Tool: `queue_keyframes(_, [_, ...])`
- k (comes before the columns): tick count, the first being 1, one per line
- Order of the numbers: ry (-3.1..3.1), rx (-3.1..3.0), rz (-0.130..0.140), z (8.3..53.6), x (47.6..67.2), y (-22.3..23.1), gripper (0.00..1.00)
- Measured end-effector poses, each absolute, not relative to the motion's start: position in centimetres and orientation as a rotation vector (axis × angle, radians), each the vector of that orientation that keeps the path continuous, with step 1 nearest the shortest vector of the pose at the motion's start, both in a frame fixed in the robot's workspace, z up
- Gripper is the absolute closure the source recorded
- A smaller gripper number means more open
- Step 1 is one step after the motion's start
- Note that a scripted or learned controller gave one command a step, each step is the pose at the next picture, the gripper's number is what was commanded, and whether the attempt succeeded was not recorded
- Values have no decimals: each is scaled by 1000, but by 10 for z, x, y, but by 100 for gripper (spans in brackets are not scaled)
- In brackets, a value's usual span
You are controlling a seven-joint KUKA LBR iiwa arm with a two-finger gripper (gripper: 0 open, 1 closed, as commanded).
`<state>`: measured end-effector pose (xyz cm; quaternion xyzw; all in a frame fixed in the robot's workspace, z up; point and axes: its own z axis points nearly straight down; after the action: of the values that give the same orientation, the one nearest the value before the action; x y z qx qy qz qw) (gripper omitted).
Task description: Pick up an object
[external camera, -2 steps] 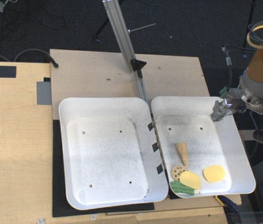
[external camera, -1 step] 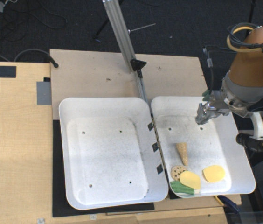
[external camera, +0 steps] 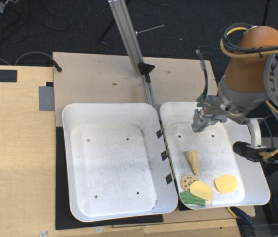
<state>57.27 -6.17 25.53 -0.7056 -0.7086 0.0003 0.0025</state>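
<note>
- While the gripper hangs over the upper part of the right bin, right of the frame's centre, we see the objects gathered lower in that bin, toward the lower right of the frame.
- We judge the cone-shaped piece the nearest candidate: it lies below and slightly left of the gripper, apart from it, its long axis running up and down the picture with the narrow end pointing down.
- Further down sit a round waffle-like disc, a yellow piece resting over a green item, and a second yellow piece to their right.
- We see the arm reaching in from the right, wrist bent downward over the bin.
- We cannot tell how the gripper is set; nothing is visibly held.
- We see the left bin alongside.
</note>
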Motion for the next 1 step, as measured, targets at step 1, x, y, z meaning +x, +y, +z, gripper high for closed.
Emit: queue_keyframes(1, [-2222,-2214,4,239,570,-12,100])
